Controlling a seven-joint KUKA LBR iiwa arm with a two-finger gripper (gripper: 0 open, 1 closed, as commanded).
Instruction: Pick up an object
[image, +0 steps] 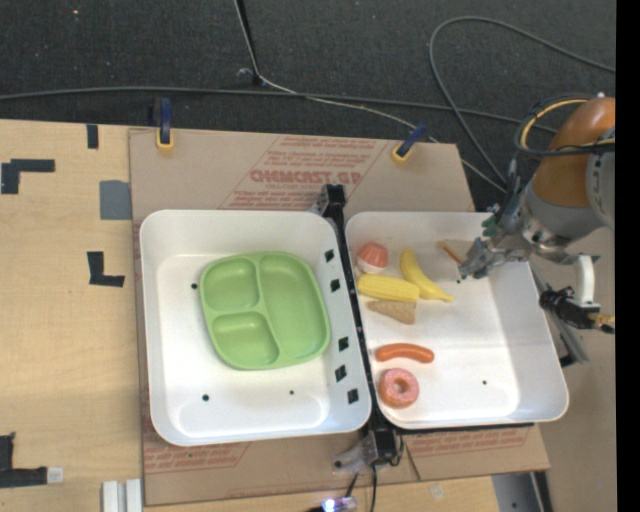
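— where's the gripper (476, 262)?
— over the right bin (520, 400), by a small carrot (449, 251); can't tell its state.
— and the banana (422, 276)?
— lying just left, beside the corn (388, 288).

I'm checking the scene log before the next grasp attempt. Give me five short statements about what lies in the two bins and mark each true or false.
1. The green three-compartment plastic plate lies in the left white bin. True.
2. The pink-frosted ring doughnut sits on the green plate. False: it lies in the right white bin, near its front edge.
3. The orange-red toy sausage lies just behind the doughnut. True.
4. The curved yellow toy banana lies in the left bin. False: it is in the right bin, beside the yellow block-shaped toy.
5. The tool hangs over the left bin. False: it is over the right bin's rear part.
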